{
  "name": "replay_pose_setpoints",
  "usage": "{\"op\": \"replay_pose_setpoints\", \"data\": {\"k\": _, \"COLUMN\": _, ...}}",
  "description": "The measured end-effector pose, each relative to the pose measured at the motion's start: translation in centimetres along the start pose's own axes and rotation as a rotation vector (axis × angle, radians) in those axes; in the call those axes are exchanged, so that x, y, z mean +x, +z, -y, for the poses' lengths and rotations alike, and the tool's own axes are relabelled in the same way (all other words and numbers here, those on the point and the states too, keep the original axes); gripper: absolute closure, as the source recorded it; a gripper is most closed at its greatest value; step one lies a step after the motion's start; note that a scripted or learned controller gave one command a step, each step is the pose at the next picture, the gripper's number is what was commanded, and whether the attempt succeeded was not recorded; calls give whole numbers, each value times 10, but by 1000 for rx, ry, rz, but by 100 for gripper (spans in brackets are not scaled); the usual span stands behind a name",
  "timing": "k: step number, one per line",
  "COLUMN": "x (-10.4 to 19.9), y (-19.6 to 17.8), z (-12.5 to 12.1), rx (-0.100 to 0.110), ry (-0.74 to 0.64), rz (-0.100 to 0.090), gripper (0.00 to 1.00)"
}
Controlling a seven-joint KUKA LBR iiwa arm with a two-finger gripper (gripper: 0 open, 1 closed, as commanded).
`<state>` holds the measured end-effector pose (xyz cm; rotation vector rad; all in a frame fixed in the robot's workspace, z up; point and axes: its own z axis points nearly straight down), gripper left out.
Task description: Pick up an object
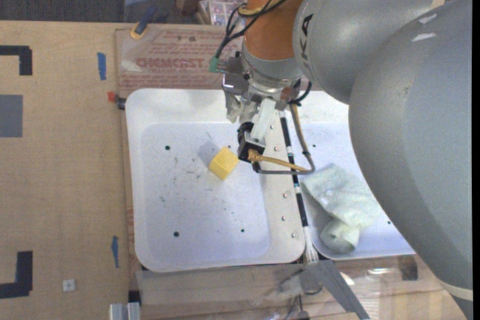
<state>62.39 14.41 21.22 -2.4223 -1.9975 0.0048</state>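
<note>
Nearest us, the grey arm (390,86) spreads over the three o'clock side. We see the yellow block (223,163) lying loose on the floor of the left bin (150,236), toward one o'clock of its centre. Near it at one o'clock hangs the claw (241,116); we cannot tell whether it is apart or together. At four o'clock, a crumpled pale cloth (341,202) lies in the right bin (330,142) on the bench (60,183).

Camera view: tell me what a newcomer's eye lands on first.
The big grey arm with its orange band looms at upper right. A small yellow block lies in the left bin, and a crumpled pale bag sits in the right bin.
</note>
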Motion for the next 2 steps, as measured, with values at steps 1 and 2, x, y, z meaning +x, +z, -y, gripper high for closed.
{"op": "replay_pose_setpoints", "data": {"k": 1, "x": 61, "y": 26, "z": 17, "rx": 0, "ry": -84, "rz": 0, "gripper": 100}}
{"op": "replay_pose_setpoints", "data": {"k": 2, "x": 85, "y": 29, "z": -5, "rx": -8, "ry": -423, "rz": -1, "gripper": 100}}
